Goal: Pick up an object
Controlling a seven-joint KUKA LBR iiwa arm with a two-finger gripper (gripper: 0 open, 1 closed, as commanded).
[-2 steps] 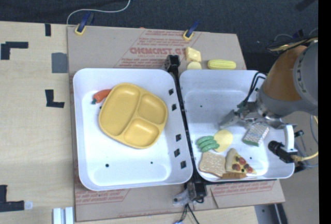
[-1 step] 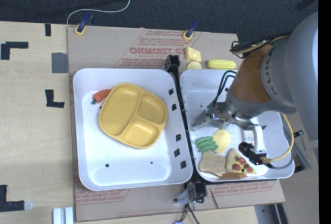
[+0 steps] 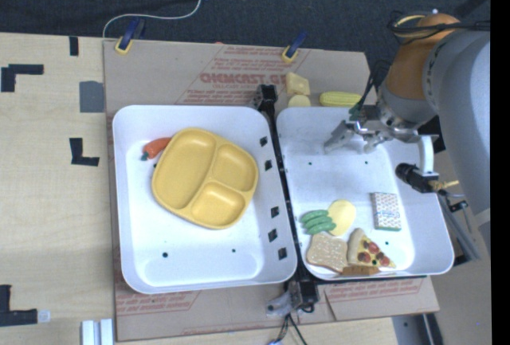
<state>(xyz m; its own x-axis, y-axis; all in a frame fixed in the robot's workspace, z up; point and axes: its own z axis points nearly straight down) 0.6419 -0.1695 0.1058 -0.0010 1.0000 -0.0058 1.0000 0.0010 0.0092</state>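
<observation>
My gripper (image 3: 355, 141) hangs over the far part of the right bin (image 3: 422, 256), open, with nothing between its fingers. Toward the near end of that bin lie a green bean bunch (image 3: 316, 220), a round yellow piece (image 3: 343, 213), a slice of toast (image 3: 326, 252), a pizza slice (image 3: 369, 250) and a small checkered packet (image 3: 386, 210). All of them are well below the gripper in the view and apart from it.
The left bin (image 3: 135, 256) holds a yellow divided plate (image 3: 205, 176) and an orange carrot (image 3: 157, 147) at its far left edge. Behind the right bin, on the cardboard, lie a yellow block (image 3: 297, 84), a pale piece (image 3: 299, 102) and a yellow corn cob (image 3: 339, 99).
</observation>
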